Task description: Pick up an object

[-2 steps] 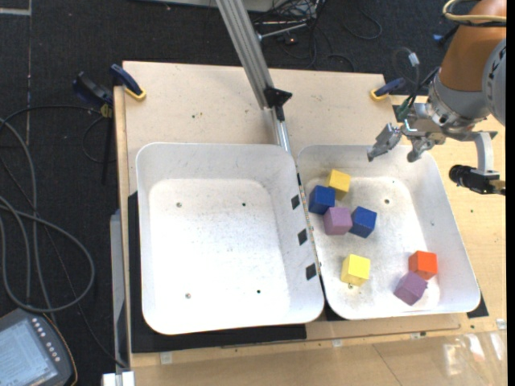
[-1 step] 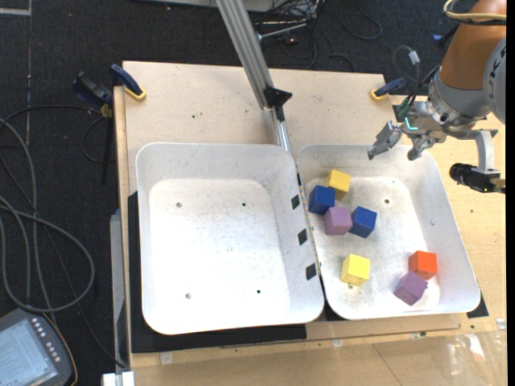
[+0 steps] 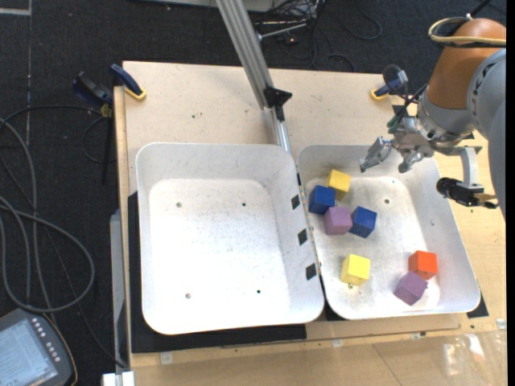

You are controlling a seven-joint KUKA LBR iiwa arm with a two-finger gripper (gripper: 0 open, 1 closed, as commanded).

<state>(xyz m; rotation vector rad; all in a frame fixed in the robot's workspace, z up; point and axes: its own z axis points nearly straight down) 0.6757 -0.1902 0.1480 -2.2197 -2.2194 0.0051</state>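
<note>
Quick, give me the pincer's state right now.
Pincer: open, two fingers spread, nothing between them, hanging over the far end of the right shallow white plastic bin, short of the small yellow cube.

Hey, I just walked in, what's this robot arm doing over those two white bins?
The arm reaches in from the right with its gripper open above the far end of the right bin, holding nothing. Seven blocks lie in that bin: a cluster of a yellow block, two blue blocks and a purple block, then another yellow, an orange block and a second purple nearer the camera. Nothing is picked up yet.
</note>
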